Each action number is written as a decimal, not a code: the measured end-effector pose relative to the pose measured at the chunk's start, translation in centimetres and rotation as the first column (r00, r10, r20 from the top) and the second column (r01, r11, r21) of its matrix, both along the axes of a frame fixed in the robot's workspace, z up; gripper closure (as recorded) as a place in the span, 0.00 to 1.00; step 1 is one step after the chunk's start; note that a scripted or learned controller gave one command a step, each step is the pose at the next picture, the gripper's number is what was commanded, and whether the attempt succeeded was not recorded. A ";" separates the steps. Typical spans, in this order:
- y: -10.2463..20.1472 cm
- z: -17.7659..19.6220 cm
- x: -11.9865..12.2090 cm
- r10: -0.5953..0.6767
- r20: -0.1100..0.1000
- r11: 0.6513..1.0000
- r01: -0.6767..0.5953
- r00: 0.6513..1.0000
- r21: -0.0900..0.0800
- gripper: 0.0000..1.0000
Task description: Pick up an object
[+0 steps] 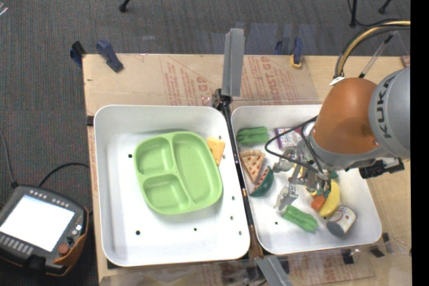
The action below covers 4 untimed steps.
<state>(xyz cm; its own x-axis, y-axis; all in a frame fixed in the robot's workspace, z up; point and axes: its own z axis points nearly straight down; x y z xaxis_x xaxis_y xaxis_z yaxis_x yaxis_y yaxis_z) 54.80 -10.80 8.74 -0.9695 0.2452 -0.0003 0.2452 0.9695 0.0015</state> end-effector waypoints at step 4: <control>2.3 -0.1 -7.3 -0.257 -0.006 0.967 0.257 0.966 0.000 0.00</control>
